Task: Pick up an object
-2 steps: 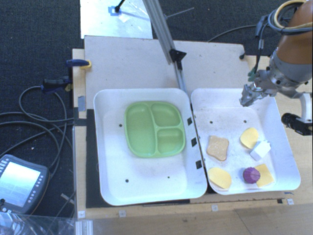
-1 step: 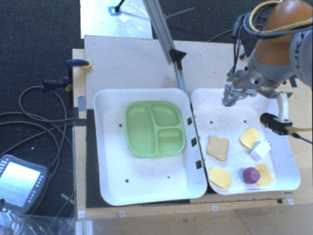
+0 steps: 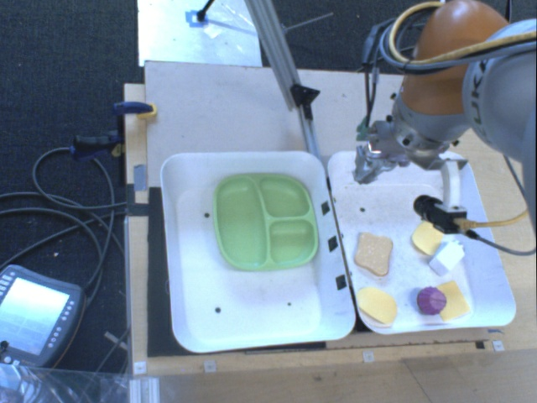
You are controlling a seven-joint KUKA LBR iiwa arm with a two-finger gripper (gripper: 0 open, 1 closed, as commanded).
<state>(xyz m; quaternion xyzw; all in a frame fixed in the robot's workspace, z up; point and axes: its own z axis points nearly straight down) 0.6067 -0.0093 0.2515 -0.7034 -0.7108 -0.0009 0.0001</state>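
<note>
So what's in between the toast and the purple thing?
In the camera view, nothing sits between the toast and the purple thing; just bare white floor of the right bin.

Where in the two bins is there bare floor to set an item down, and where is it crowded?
Left bin: bare floor in front of and left of the green tray. Right bin: a bare strip between the tool and the toast. Its front right is crowded: toast, yellow pieces, purple item, white block.
</note>
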